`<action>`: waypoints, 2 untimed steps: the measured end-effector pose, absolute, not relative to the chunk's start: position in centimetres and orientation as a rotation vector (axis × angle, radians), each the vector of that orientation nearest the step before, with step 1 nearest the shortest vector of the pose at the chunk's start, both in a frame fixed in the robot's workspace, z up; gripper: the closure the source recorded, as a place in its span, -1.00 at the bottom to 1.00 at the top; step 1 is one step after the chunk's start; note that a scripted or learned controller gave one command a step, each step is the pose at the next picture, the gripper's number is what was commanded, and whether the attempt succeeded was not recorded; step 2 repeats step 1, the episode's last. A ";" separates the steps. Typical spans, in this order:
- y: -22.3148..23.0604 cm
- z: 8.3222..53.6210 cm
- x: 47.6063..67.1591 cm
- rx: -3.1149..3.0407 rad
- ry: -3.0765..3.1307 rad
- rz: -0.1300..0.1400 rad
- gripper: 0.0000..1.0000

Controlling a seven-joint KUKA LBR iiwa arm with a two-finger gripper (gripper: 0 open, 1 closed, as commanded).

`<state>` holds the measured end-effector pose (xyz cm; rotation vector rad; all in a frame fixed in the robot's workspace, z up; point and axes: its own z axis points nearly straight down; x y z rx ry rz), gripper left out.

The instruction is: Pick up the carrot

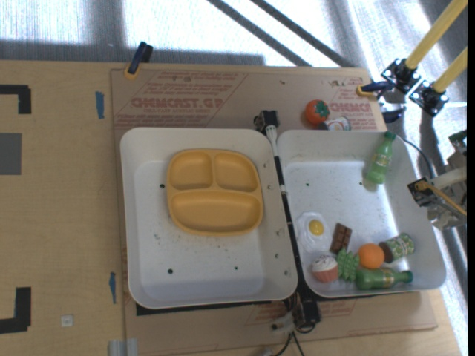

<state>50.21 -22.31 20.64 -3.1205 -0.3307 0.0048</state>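
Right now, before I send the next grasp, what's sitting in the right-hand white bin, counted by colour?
Green: 4, a pale green plastic bottle, a dark green bottle, a green-labelled can, a leafy green toy
Orange: 1, a round orange ball
White: 1, a fried egg toy
Brown: 1, a chocolate bar piece
Pink: 1, a small cupcake
Total: 8

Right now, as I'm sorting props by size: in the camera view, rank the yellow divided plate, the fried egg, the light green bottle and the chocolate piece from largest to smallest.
1. yellow divided plate, by far the largest
2. light green bottle
3. fried egg
4. chocolate piece

The bottle and egg look close in area, so their order is unsure.
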 end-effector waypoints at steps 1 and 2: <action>-22.3 19.7 47.9 -3.122 -0.315 0.005 1.00; -22.3 19.7 47.9 -3.122 -0.315 0.005 1.00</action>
